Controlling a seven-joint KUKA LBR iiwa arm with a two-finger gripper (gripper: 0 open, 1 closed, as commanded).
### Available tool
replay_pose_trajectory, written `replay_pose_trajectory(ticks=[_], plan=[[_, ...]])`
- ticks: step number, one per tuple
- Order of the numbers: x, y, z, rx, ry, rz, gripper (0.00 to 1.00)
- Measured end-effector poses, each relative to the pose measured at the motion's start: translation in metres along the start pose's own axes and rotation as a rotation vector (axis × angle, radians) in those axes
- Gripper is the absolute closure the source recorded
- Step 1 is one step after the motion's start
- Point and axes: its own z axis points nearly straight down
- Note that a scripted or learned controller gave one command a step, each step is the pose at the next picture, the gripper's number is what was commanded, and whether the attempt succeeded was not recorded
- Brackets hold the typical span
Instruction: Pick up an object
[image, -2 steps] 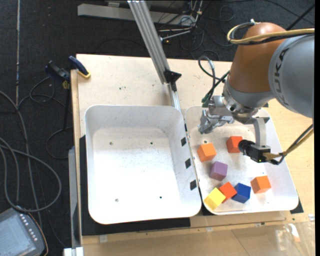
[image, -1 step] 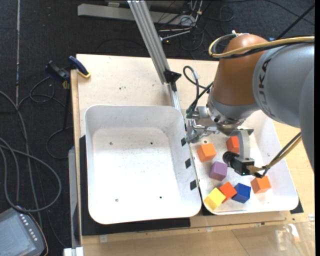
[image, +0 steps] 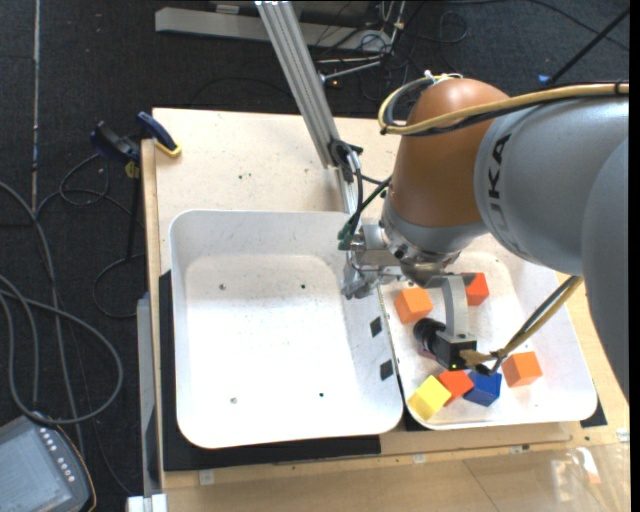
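Reaches over the right bin (image: 588, 405) with the arm (image: 540, 170), wrist low among the blocks. Looks roughly midway through the task: approach made, grasp and lift not yet done. Shows no block raised off the bin floor. Cannot tell whether the fingers are apart or together, as hidden beneath the wrist. Likeliest target, as a judgement: the orange block (image: 413, 302), lying flat on the bin floor just beside the wrist's lower edge, so probably close to the fingers. Just right of it, the red block (image: 477, 288). Nearer the front rim, bunched together: yellow block (image: 430, 397), small red block (image: 457, 381), blue block (image: 484, 388). Off to their right, a second orange block (image: 522, 368). Left to do: clamp on one block and raise it clear.
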Motion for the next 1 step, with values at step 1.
replay_pose_trajectory(ticks=[1], plan=[[-0.0040, 0.0008, 0.0004, -0.001, -0.002, 0.009, 0.00]])
